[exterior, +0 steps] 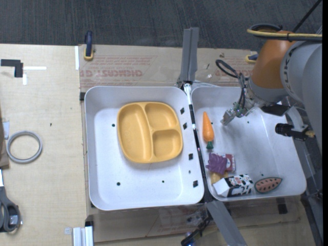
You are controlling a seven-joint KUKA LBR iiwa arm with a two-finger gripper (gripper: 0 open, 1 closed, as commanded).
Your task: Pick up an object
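Note:
In the right bin (266, 147) an orange carrot (207, 127) lies by the left wall. A purple toy (219, 163), a cow-patterned carton (233, 185) and a brown oval piece (267, 184) sit along the front edge. My gripper (229, 117) hangs low over the bin's back part, tilted down and to the left. It is a short way right of the carrot and apart from it, and I see nothing held at its tip. The grey arm with its orange band (271, 60) comes in from the upper right.
The left bin (102, 188) holds a yellow divided plate (150, 131). A tape roll (23, 146) and scissors (7, 217) lie on the bench at far left. A blue clamp (88, 45) stands behind the bins, and cables run near the arm.

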